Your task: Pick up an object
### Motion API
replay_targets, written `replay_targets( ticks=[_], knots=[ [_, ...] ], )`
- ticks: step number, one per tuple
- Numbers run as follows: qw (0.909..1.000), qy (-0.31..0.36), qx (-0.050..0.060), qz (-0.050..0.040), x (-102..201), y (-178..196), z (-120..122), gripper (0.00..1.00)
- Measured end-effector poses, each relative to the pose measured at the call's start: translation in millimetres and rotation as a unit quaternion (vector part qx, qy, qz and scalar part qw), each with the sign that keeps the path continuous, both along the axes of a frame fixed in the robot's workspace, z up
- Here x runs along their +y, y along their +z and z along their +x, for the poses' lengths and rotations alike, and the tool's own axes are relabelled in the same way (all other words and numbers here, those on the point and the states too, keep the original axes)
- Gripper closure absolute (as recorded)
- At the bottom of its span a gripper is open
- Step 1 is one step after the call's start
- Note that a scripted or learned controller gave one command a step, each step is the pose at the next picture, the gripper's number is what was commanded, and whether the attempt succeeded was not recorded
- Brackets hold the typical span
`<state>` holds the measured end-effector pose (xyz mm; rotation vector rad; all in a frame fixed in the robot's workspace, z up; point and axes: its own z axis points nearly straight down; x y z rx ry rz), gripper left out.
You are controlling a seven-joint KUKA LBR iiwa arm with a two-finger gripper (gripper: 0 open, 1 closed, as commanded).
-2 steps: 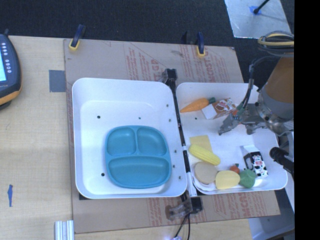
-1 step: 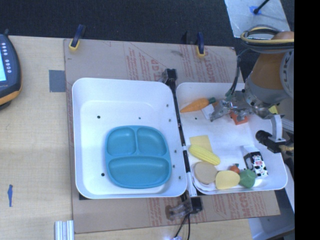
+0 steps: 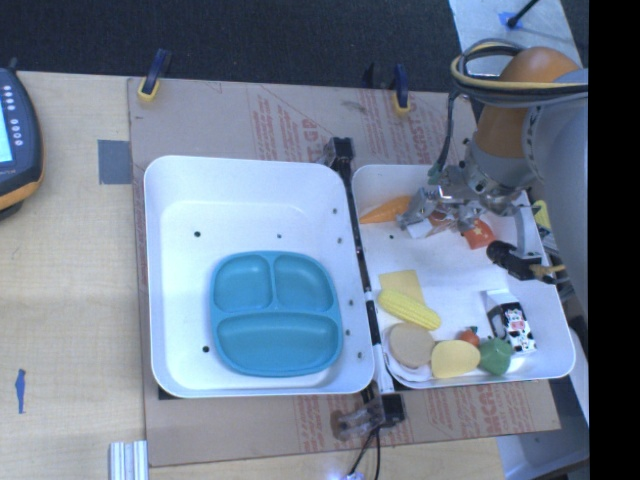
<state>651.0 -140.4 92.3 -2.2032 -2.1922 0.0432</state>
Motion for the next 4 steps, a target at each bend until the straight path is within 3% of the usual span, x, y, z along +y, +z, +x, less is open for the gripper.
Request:
replay_targets(
  ticks=[1, 2, 3, 4],
  knots=[
    [0.9999, 0.003, -0.01, -0.0044, 25.5, 22.1, 0.7, 0.0],
    [0.9999, 0.003, -0.015, -0.0008, 48.7, 6.1, -84.6, 0.0],
    [0.9998, 0.005, -0.02, -0.0026, 34.9, 34.8, -11.6, 0.0],
    [1.0, -0.001, 0.002, -0.0023, 34.6, -2.3, -2.6, 0.0]
  ],
)
